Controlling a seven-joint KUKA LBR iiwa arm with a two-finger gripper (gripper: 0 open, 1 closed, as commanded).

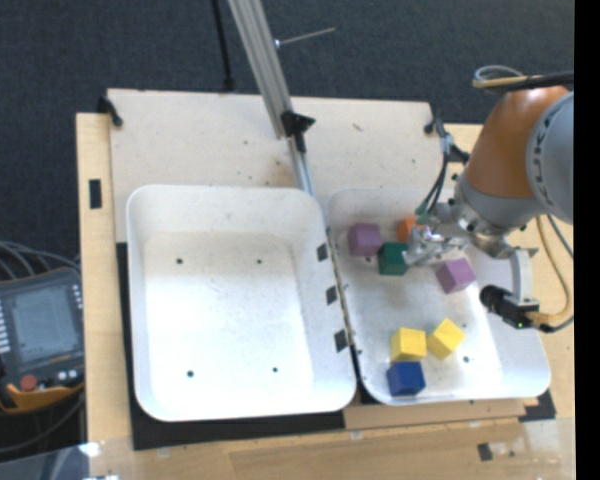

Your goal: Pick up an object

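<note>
My gripper (425,245) hangs low over the upper middle of the right bin (525,376). Its tip sits between a green block (391,260) on its left and a purple cube (455,274) on its lower right. A small orange piece (407,228) peeks out just above the tip, partly hidden by the wrist. Another purple cube (364,238) lies further left, near the bin's wall. Toward the front of this bin lie two yellow cubes (409,344) (446,337) and a blue cube (406,378).
The left bin (220,194) stands beside the right one, their walls almost touching. A slanted metal rail (265,58) rises from behind the bins. A teach pendant (35,328) lies off the bench at the left. Cables hang by the arm at the right.
</note>
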